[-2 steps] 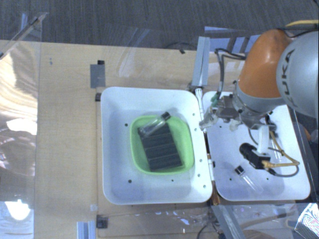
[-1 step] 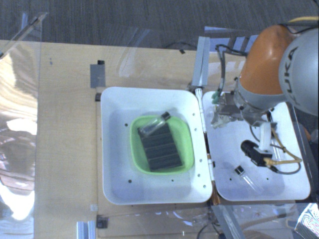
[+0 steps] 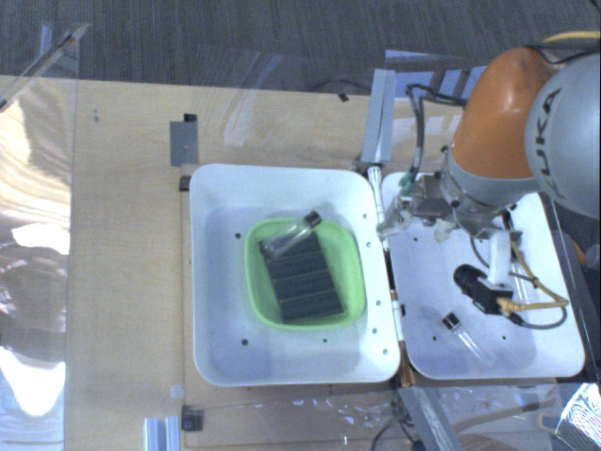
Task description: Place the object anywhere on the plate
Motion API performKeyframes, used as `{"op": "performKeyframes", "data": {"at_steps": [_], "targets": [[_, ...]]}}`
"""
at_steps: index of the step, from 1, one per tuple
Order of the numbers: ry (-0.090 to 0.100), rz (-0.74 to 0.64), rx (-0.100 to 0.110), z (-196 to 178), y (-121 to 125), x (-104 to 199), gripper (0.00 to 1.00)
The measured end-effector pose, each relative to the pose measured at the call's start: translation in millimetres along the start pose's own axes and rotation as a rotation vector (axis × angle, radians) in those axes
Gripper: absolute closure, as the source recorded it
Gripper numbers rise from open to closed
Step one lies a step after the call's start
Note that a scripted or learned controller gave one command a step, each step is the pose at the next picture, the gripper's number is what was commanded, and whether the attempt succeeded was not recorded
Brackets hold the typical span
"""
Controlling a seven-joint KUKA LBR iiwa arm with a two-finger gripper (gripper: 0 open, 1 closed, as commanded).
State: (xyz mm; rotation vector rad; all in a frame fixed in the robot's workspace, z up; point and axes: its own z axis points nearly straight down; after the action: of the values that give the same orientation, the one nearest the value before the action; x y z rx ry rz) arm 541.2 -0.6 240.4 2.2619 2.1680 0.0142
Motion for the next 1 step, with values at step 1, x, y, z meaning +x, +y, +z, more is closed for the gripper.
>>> {"op": "performKeyframes", "data": {"at_steps": [1], "targets": [[0.000, 0.076, 0.004, -68.5, -51.9, -0.2, 0.00]]}}
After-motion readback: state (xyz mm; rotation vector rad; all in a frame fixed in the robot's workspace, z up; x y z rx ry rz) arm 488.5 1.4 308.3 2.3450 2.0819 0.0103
